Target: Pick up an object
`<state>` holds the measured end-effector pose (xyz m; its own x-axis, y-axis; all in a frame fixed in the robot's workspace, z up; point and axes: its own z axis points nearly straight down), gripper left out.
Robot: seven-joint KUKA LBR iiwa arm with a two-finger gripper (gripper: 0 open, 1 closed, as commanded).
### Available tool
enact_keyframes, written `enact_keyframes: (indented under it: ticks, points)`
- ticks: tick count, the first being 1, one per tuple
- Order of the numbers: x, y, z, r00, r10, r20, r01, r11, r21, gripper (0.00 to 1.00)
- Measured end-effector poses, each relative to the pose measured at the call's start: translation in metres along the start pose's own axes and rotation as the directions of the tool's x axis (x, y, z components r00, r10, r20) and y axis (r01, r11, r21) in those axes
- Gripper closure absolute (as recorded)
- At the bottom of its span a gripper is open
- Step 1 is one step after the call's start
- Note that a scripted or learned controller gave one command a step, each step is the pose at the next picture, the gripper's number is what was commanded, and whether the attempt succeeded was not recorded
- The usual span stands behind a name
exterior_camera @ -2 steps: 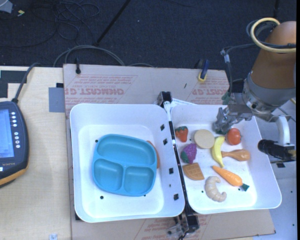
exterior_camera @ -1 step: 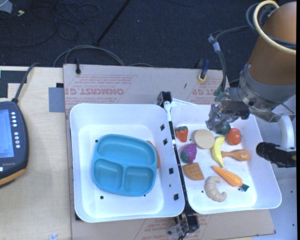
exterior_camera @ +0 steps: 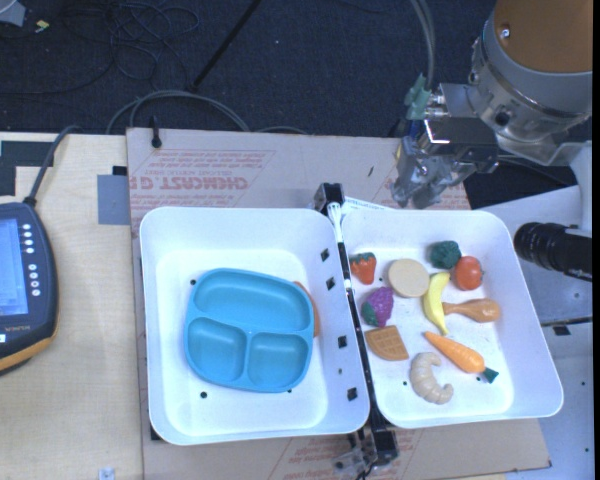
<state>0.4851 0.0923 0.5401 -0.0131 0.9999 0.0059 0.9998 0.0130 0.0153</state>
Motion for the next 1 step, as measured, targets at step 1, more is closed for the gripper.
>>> enact_keyframes:
  ticks: [1]
  points:
    - [-0.0410, -0.0119, 0.0821, 1.000, 0.015, 0.009, -0.015, 1.000, 0.027, 1.00]
